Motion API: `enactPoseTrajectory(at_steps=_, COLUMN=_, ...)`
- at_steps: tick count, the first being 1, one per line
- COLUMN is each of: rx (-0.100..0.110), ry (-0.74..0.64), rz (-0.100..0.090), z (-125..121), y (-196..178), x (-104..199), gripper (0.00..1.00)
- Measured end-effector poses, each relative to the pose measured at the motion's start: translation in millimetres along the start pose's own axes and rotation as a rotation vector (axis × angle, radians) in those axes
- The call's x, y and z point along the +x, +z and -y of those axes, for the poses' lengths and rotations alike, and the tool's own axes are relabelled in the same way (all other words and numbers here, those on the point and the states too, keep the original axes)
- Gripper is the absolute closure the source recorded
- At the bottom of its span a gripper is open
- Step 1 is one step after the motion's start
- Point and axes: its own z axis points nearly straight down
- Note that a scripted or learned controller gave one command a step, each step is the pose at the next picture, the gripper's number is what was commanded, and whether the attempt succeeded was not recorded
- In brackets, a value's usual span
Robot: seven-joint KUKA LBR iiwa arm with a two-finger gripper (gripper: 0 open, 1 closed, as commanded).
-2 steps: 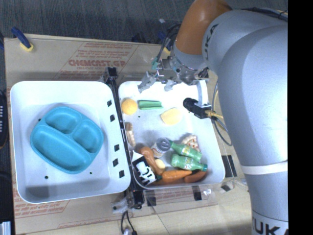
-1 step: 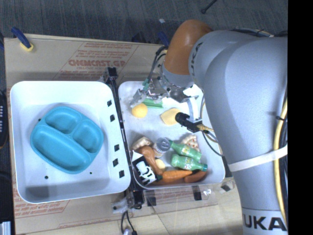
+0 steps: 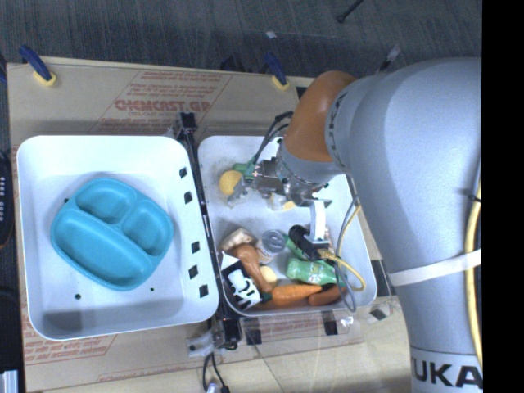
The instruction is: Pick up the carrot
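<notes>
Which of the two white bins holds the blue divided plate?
The left bin: the blue plate lies in it, while the right bin holds the carrot and other toy food.

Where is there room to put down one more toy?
Free: the left bin's white floor around the blue tray, mostly its front strip. Some white floor also shows in the right bin near the lemon. Crowded: that bin's front, around the carrot.
</notes>
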Motion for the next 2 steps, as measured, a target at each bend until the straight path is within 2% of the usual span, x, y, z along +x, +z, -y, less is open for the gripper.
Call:
enactPoseTrajectory(at_steps=1, rx=-0.009, ry=-0.201, rz=-0.001, z=100.9, y=-0.5, x=-46.2, gripper=0.00)
enactPoseTrajectory(at_steps=2, rx=-0.010, ry=-0.423, rz=0.003, z=118.5, y=-39.5, x=-86.2, gripper=0.00)
